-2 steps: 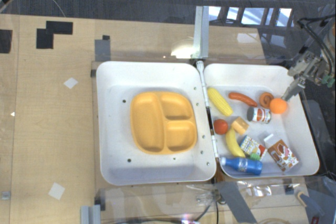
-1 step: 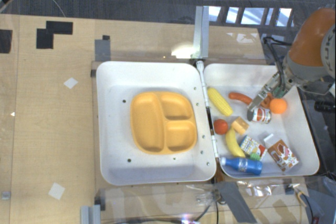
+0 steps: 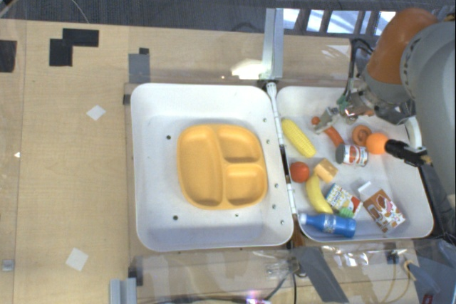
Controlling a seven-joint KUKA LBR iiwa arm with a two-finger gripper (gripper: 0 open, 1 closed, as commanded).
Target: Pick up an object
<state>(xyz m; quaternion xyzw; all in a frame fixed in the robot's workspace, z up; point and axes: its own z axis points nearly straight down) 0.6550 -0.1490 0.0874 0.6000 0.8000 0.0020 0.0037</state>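
A: Here, where does the gripper (image 3: 329,117) sit relative to the corn cob (image 3: 298,137)?

B: Just beyond the cob's far right, low over the right bin (image 3: 420,224), above a small orange-red piece (image 3: 333,134). Its fingers stand slightly parted, nothing visibly clamped between them.

A: And the other objects?

B: Near of the cob: a red tomato (image 3: 300,171), a banana (image 3: 318,194), a blue bottle (image 3: 329,224). Left of the cob, the other bin holds a yellow divided plate (image 3: 221,166).

Hand (image 3: 329,116) above toy-filled right bin (image 3: 420,221)
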